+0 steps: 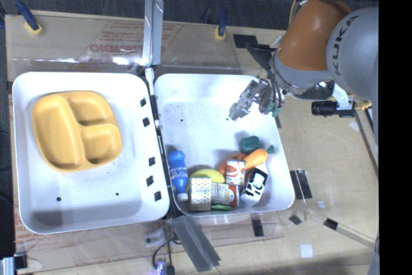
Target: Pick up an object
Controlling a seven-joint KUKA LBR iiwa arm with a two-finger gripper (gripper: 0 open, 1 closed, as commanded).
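Over on the right, the big grey arm (347, 48) with its orange band reached in across the bench (322, 158), and its gripper (241, 109) hung above the upper right part of the right bin (193, 100), over bare white floor. Whether those fingers were spread or pressed together, I could not tell; nothing showed between them. Beside it, the left bin (26, 203) carried a yellow divided tray (76, 129), sitting toward its upper left.

Down to the smaller stuff, and it was all crowded into the right bin's lower end, well apart from the gripper. A blue bottle (177, 172) lay against the left wall. Next to it sat a patterned box (201, 194) with a yellow fruit (209, 174) just above it. A red-and-white can (235, 172) stood in the middle of the heap, a black-and-white pack (255, 185) to its right. An orange carrot-like piece (255, 157) lay tilted above that, and a small green object (250, 142) sat nearest the gripper.
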